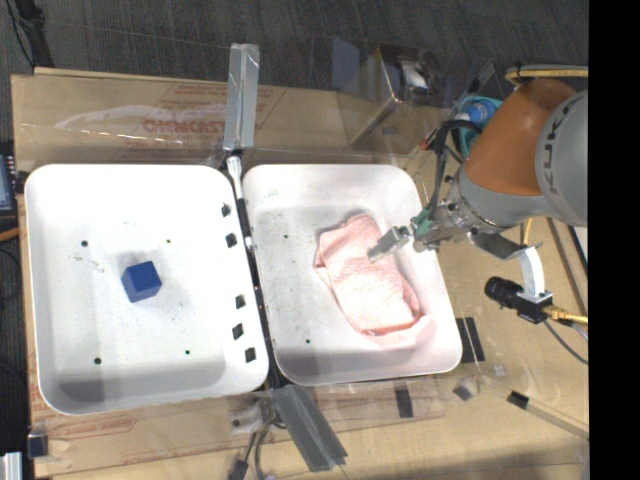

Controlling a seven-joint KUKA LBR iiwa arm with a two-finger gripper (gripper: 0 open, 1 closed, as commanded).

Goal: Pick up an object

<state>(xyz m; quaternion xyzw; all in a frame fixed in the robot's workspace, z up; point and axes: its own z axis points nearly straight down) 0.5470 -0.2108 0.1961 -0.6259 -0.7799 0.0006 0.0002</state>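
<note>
I'm hovering my gripper (385, 245) over one pink cloth (365, 278) in the right bin (300, 358). Can't tell my finger state. One blue cube (142, 280) sitting in the left bin (60, 368).

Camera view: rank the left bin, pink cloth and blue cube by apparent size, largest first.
1. left bin
2. pink cloth
3. blue cube
The gaps are wide, so the camera's slant does not affect the order.

Both white bins (130, 183) were viewed from above at a slant by one fixed camera, the arm (520, 148) entering from the right.
</note>
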